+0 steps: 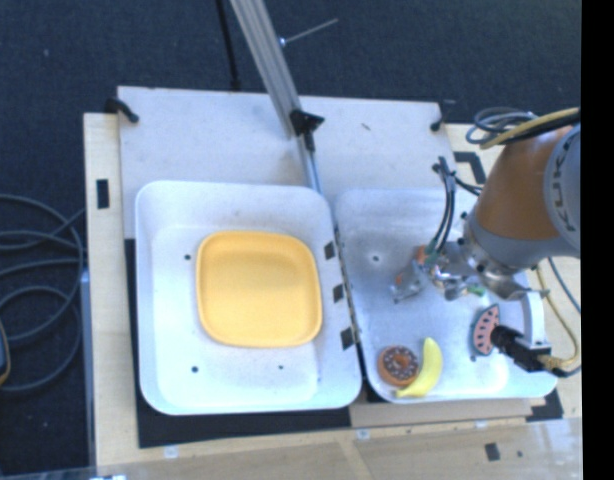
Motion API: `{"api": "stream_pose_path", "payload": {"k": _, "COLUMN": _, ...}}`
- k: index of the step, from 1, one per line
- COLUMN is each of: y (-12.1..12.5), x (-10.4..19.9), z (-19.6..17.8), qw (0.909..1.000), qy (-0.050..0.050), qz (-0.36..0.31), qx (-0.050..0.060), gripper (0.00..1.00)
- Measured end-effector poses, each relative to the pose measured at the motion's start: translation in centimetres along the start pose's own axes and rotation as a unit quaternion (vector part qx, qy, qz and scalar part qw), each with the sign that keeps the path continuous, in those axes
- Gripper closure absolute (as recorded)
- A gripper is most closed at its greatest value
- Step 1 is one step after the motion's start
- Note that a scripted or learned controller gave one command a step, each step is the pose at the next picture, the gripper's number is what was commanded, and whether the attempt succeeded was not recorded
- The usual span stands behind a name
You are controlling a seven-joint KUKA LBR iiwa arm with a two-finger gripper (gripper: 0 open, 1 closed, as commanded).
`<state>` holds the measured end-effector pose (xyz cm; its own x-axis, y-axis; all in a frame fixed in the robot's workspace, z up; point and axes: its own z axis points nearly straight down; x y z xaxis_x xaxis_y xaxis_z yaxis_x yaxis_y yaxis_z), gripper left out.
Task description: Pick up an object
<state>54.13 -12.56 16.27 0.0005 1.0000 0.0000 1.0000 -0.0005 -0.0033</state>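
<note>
Nearest first: the right bin [387, 203] carries the pickable stuff along its near edge — a toy banana [428, 368] lying curved, touching or just beside a round brown doughnut-like toy [396, 364] on its left, and a reddish curved piece [483, 331] a little to the right, partly behind arm hardware. Judging by look, the banana is light, hard plastic, smooth and a bit slippery; best taken across its thick middle, not the tapered tips, and from the side away from the doughnut so the neighbour doesn't get nudged. The doughnut looks stiff, light and low, so take it across the full width, with a risk of sliding out. Neither looks fragile. Farther in, the pincer [412, 280] hangs low over the middle of the same bin, well apart from banana and doughnut; cannot tell whether it is apart or together, too small and cluttered, and nothing is seen in it. The arm [522, 203], orange-banded, comes in from the right above it. Left bin [157, 208] holds a yellow square plate [258, 288], wide and flat, awkward for a two-finger grab except at the rim. Beyond lies the bench [207, 128] with a slanted metal rail [267, 48].
</note>
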Motion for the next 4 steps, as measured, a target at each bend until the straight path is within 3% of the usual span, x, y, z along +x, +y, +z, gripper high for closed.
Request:
{"api": "stream_pose_path", "payload": {"k": 1, "y": -0.7, "x": 0.2, "z": 4.4, "qw": 1.0000, "qy": 0.000, "qz": 0.000, "qx": 0.000, "gripper": 0.00}}
{"api": "stream_pose_path", "payload": {"k": 2, "y": -0.6, "x": 0.2, "z": 3.2, "qw": 1.0000, "qy": 0.000, "qz": 0.001, "qx": -0.003, "gripper": 1.00}}
{"api": "stream_pose_path", "payload": {"k": 3, "y": -0.6, "x": -0.3, "z": -3.0, "qw": 1.0000, "qy": 0.000, "qz": 0.000, "qx": -0.005, "gripper": 1.00}}
{"api": "stream_pose_path", "payload": {"k": 4, "y": -0.5, "x": -0.3, "z": -6.7, "qw": 1.0000, "qy": 0.000, "qz": 0.000, "qx": -0.004, "gripper": 1.00}}
